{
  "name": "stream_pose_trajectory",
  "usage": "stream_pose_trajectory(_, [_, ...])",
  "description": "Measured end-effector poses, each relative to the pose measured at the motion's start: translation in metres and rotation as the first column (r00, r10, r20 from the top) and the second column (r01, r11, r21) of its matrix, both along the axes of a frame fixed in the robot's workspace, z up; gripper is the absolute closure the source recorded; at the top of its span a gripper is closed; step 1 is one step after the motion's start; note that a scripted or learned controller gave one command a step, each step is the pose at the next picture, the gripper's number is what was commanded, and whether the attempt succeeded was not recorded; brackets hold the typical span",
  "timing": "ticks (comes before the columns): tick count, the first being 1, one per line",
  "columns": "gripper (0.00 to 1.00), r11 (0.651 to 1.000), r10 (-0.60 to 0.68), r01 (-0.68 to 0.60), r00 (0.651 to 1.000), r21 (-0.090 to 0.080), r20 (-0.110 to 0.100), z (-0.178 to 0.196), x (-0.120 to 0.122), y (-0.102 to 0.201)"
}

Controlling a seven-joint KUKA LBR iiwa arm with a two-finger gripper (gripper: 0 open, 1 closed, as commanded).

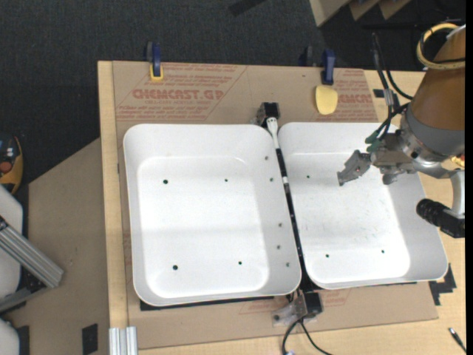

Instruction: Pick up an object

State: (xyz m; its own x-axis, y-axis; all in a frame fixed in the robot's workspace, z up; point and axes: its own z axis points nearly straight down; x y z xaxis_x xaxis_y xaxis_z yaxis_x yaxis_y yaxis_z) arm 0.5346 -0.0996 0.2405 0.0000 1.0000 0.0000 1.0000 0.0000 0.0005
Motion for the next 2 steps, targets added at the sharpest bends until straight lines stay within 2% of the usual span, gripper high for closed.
stream_pose_trajectory(1, [0.0,1.0,0.006,-0.006,1.0,-0.001,0.02,0.1662,-0.0334,0.0326])
stream_pose_trajectory(2, [1.0,1.0,0.002,-0.002,1.0,-0.002,0.005,0.167,-0.0328,0.0313])
